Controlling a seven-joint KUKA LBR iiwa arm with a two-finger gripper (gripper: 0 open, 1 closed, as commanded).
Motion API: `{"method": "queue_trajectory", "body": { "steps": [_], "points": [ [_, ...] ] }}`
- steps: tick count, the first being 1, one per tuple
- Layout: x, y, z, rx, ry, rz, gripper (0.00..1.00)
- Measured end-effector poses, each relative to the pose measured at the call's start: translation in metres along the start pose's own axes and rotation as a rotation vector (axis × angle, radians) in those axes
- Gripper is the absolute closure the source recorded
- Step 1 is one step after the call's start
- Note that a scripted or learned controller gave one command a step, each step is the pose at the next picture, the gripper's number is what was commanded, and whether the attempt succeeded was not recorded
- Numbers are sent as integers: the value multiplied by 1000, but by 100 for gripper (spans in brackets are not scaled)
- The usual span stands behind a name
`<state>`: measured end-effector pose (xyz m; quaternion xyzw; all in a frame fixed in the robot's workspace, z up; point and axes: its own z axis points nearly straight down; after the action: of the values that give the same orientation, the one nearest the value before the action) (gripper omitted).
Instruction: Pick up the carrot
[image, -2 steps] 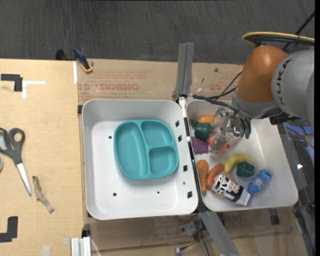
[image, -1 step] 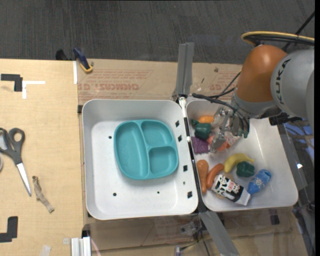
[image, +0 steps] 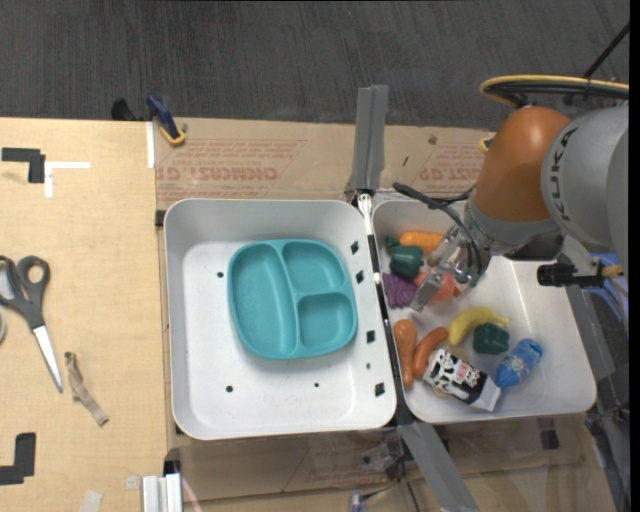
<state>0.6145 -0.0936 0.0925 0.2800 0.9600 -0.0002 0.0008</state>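
Note:
The right bin (image: 545, 395) holds a heap of toy food. An orange-red elongated piece that looks like the carrot (image: 428, 348) lies slanted near the bin's left wall, beside a rounder orange piece (image: 403, 334). Another orange item (image: 421, 240) lies at the bin's far left corner. My gripper (image: 442, 282) is low in the bin, up and slightly right of the carrot, next to a dark green item (image: 405, 262) and a purple one (image: 399, 291). A small orange-red patch (image: 447, 293) shows right at the gripper's tip; I cannot make out what it belongs to.
A yellow banana (image: 477, 322), a dark green piece (image: 490, 339), a blue item (image: 517, 364) and a black-and-white carton (image: 460, 379) crowd the right bin's front. The left bin (image: 190, 310) holds a teal divided plate (image: 294, 298). Scissors (image: 32, 300) lie on the bench at far left.

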Motion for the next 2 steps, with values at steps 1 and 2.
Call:
{"method": "queue_trajectory", "body": {
  "steps": [1, 2],
  "points": [
    [13, -8, 1, 2, 2, 306, 0],
    [-14, 2, 0, 0, 0, 336, 0]
  ]
}}
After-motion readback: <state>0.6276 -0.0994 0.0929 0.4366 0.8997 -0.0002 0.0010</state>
